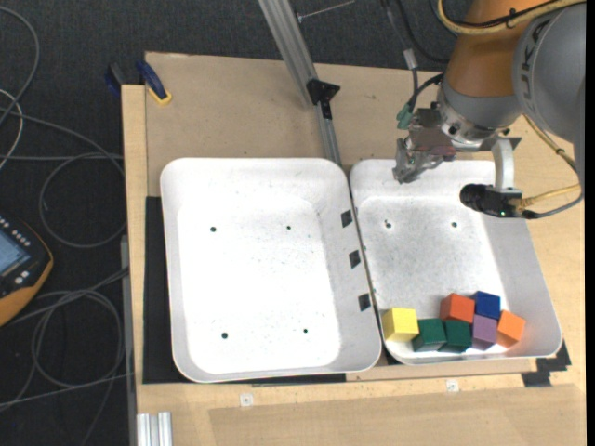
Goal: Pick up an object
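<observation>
Several small blocks huddle along the front edge of the right bin [521, 249]: a yellow block [402, 322], two green blocks [442, 334], an orange-red block [457, 307], a blue block [486, 303], a purple block [484, 328] and an orange block [510, 325]. My gripper [407, 169] hangs over the back left corner of that bin, far from the blocks. Its dark fingers point down close together with nothing visible between them.
The left bin [251, 268] lies beside the right one, joined by black clips [353, 258]. A metal pole [297, 54] slants down to the bench behind the bins. Cables trail over the floor at left.
</observation>
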Controlling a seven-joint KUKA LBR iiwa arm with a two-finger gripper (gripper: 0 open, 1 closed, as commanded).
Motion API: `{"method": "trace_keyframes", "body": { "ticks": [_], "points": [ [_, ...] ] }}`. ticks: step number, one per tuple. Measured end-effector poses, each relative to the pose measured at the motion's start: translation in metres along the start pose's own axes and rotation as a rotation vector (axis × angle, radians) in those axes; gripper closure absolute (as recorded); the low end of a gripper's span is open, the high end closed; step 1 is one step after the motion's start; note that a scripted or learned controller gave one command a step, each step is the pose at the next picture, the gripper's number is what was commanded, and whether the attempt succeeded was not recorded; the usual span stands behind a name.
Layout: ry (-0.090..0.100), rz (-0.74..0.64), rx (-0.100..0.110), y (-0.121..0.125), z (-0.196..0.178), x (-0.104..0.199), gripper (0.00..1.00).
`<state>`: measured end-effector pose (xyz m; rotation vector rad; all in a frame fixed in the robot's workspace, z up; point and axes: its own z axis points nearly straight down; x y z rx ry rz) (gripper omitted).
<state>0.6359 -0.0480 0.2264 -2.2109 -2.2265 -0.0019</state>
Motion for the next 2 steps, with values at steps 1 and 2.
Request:
{"method": "trace_keyframes", "body": {
  "ticks": [1, 2],
  "points": [
    [-0.001, 0.0, -0.005, -0.002, -0.014, 0.05, 1.0],
    [-0.001, 0.001, -0.004, -0.009, -0.021, 0.097, 1.0]
  ]
}}
